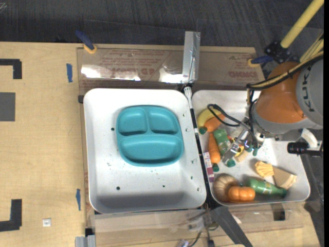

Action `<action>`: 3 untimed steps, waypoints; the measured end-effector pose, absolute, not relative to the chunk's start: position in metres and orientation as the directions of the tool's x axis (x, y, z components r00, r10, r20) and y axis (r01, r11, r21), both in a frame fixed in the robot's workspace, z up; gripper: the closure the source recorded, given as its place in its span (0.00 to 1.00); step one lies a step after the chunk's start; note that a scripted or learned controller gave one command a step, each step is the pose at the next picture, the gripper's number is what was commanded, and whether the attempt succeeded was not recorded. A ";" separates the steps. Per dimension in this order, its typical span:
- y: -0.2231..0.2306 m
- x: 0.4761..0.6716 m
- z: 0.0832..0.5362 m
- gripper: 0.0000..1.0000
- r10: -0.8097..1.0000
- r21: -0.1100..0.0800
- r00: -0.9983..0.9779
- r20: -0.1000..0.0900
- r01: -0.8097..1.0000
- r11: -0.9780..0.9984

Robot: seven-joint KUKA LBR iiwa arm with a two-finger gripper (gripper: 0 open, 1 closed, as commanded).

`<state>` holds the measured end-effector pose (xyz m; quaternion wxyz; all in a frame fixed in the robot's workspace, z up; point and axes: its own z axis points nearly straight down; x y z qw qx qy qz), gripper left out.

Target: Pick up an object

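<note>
1. My claw (237, 147) hangs low in the right white plastic bin (303, 189); whether it is open or closed I cannot tell.
2. A green plastic bottle (222, 140) lies just left of my claw, touching it or nearly so.
3. An orange toy carrot (214, 151) lies further left.
4. Below my claw lie a second green bottle (264, 187) and a small orange toy pumpkin (241, 193).
5. Far left, a teal divided plate (149, 135) sits in the left white bin (103, 179).
</note>
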<state>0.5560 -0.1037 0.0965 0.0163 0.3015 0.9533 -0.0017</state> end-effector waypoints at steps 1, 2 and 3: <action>-0.107 0.527 0.096 0.00 0.681 0.019 -0.732 -0.029 0.681 0.732; -0.099 0.566 0.089 0.00 0.689 0.006 -0.725 -0.010 0.688 0.725; -0.099 0.569 0.103 1.00 0.686 0.011 -0.728 -0.019 0.686 0.728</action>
